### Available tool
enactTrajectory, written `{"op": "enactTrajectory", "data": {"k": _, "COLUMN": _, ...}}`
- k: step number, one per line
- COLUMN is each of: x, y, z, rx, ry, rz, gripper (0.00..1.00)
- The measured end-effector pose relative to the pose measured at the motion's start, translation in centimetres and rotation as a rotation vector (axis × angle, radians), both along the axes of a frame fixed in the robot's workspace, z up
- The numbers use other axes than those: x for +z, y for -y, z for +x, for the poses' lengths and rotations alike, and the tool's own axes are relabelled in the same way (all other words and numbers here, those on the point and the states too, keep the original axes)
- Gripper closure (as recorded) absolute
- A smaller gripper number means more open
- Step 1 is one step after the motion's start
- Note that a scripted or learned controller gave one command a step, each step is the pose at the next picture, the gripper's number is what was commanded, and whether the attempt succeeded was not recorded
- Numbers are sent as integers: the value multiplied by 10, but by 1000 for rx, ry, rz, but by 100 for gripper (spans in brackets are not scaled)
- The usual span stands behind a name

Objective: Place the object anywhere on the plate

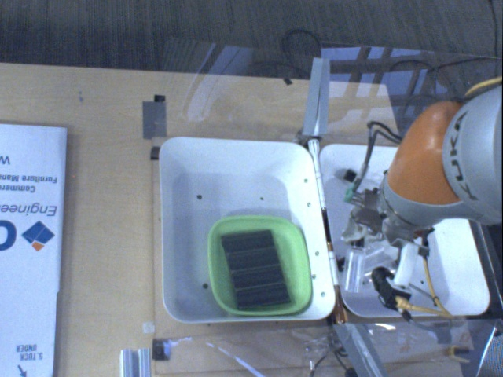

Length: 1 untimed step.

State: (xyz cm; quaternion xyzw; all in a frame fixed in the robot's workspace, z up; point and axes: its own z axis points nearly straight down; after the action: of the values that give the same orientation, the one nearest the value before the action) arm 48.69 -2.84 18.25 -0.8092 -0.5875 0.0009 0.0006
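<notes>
Squarely, ridged dark block (pixel 255 269) on glossy green plate (pixel 297 250)

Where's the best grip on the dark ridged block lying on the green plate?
Probably straight down from above, closing across the narrow width of the dark ridged block. It lies flat and elongated on the green plate, long axis running roughly toward and away from the camera. The plate's raised rim blocks a side approach, so grip the long side edges near the middle.
</notes>
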Motion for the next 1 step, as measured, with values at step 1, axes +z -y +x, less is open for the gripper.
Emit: {"op": "enactTrajectory", "data": {"k": 1, "x": 16, "y": -57, "z": 12, "rx": 61, "ry": 1, "rz": 0, "gripper": 100}}
